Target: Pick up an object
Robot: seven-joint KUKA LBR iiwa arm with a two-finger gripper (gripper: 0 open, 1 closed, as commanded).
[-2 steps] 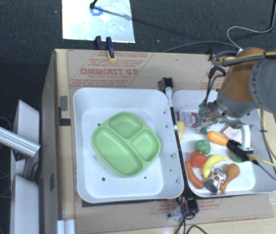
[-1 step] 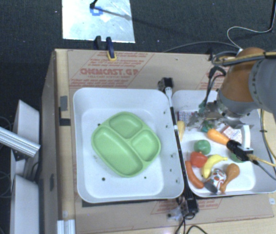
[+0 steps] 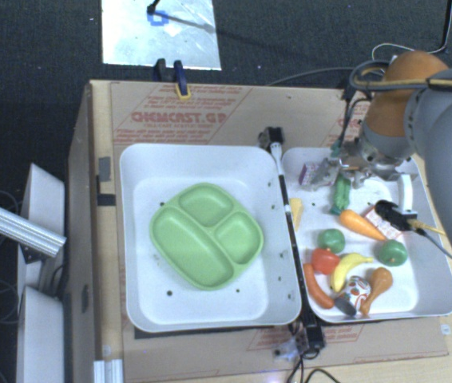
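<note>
1. Camera view: claw hangs low over the far end of the right bin; whether it is wide or narrow cannot be told.
2. Just below it lies a green toy, beside a carrot.
3. Left bin holds a green divided plate.

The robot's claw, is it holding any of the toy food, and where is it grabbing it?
It cannot be told. The gripper sits right over the top end of the green toy vegetable in the right bin, but no grasp shows.
</note>
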